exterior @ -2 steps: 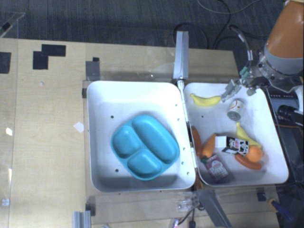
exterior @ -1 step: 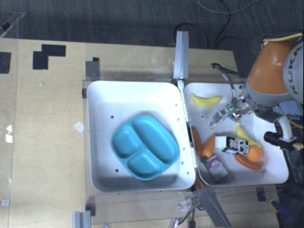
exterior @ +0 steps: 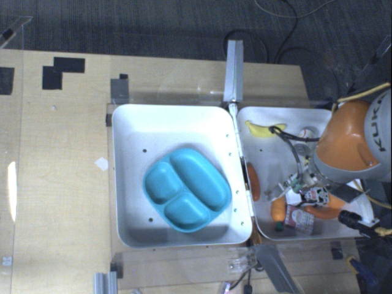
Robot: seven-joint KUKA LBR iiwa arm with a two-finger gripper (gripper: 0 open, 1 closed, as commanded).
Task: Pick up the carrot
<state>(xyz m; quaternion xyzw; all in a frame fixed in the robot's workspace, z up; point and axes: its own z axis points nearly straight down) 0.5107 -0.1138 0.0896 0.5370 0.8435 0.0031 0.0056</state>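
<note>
The gripper (exterior: 300, 185) hangs low inside the right bin (exterior: 318, 114), near its front edge, beneath the orange band (exterior: 346, 136) of the arm's wrist; whether it is spread or closed cannot be told, since cables and the wrist body crowd over it. It sits just above a small cluster of items, which suggests the program has brought it down over the pile to try for something there.

The carrot (exterior: 327, 212) appears to be the long orange piece lying along the front edge of the right bin, partly hidden under the gripper's hardware, so only a stretch of it shows. Beside it, toward the bin's front left corner, lies a rounder orange thing (exterior: 278, 210), and a small printed packet (exterior: 300, 220) lies touching it. The tight packing likely makes a clean grasp hard, as neighbours may get nudged or caught instead.

A yellow banana (exterior: 263, 129) rests near the back left corner of the right bin, well apart from the cluster. The left bin (exterior: 131, 164) carries a blue divided tray (exterior: 187, 188) at its middle
</note>
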